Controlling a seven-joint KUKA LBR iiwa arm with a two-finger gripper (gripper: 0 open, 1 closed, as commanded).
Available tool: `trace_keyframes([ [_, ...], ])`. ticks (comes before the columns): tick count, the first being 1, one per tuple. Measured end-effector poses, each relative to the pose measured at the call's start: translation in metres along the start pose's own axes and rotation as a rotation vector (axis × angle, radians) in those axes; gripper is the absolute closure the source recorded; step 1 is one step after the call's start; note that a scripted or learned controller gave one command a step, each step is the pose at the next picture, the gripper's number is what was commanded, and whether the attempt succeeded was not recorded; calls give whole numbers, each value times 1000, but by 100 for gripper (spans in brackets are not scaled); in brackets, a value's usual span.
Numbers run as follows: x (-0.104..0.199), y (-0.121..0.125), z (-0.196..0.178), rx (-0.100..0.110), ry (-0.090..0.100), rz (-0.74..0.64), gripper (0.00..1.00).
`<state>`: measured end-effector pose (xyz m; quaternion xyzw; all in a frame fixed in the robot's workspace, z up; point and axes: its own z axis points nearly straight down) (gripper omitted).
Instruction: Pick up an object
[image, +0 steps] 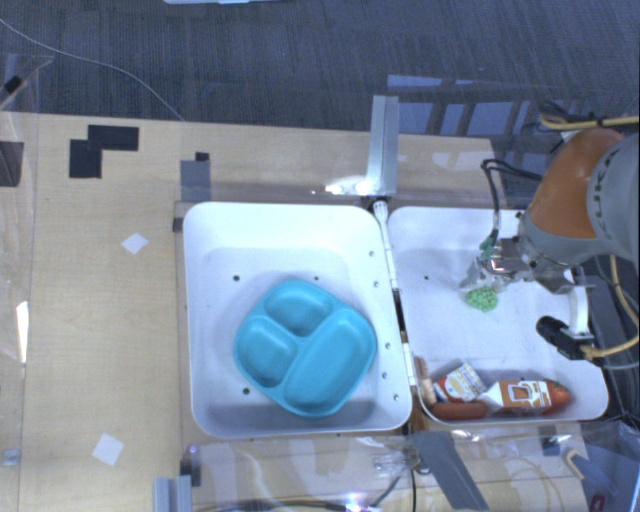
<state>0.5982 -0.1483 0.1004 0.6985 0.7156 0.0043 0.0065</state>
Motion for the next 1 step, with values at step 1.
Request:
trace_keyframes([
  [1,31,-49,-119,8,4,-344,100],
])
